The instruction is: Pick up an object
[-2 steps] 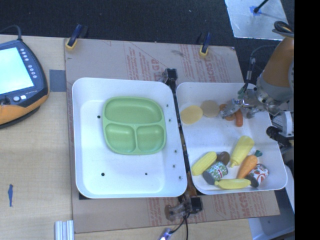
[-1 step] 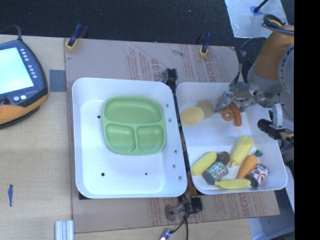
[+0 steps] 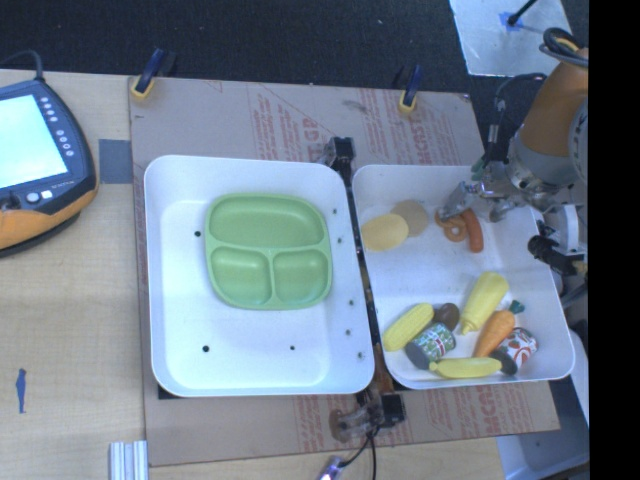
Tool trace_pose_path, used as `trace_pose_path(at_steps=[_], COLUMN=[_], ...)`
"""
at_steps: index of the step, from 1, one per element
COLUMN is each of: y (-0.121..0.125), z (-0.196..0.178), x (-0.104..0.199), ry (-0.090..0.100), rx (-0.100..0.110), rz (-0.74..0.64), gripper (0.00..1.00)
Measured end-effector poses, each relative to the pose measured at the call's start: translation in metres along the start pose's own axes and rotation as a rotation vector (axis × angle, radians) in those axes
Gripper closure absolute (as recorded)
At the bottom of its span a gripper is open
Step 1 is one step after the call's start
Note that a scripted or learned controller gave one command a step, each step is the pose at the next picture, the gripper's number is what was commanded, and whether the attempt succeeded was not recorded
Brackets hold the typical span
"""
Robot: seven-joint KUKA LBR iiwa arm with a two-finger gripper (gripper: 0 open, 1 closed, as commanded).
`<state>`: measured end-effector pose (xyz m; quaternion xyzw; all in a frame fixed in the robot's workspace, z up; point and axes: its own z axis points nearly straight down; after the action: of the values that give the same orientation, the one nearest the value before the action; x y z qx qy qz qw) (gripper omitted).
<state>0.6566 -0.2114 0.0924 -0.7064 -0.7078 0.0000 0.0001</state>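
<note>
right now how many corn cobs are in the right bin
2. One corn cob lies at the left of the pile near the bin's front; the other corn cob is tilted just right of it, beside the carrot. More might hide under the pile.

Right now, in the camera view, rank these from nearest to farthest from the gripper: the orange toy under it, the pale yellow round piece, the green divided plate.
1. Orange toy: right bin, upper part, just under the gripper.
2. Pale yellow round piece: same bin, by its left wall.
3. Green divided plate: left bin, farthest.
</note>
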Motion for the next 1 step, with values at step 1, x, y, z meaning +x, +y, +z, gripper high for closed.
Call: trace_pose_path(at_steps=[1], y=[-0.0108], z=[0.0005], x=[0.0337], ry=[0.0], rx=[0.004], rz=[-0.004], gripper=[0.0])
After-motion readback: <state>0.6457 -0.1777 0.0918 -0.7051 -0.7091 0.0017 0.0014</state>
